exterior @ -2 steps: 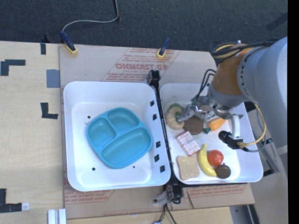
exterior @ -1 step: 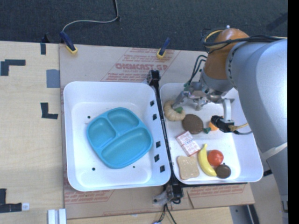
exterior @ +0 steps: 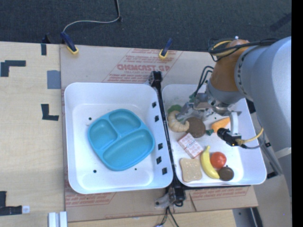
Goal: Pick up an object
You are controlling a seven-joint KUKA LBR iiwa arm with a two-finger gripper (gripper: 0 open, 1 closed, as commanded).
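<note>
a: starting nearest, what's in the right bin [exterior: 255, 174]?

b: along its front wall sit a toast slice [exterior: 190, 170], a banana [exterior: 208, 162], a tomato [exterior: 218, 159] and a dark round piece [exterior: 226, 173], all packed close. a pink wrapped block [exterior: 191, 145] lies just behind them.

a: anything lifted yet?

b: no, i judge the pick not yet done. every item rests on the bin floor. the end effector [exterior: 195, 109] hangs low over a brown round piece [exterior: 195, 126] and a croissant [exterior: 176, 122], but whether it's wide or narrow i cannot tell.

a: room to move?

b: tight there; the divider wall is just beside the croissant. the left bin [exterior: 75, 174] holds one blue divided plate [exterior: 121, 138], with bare floor around it. beyond, the counter [exterior: 28, 126] is open.
</note>
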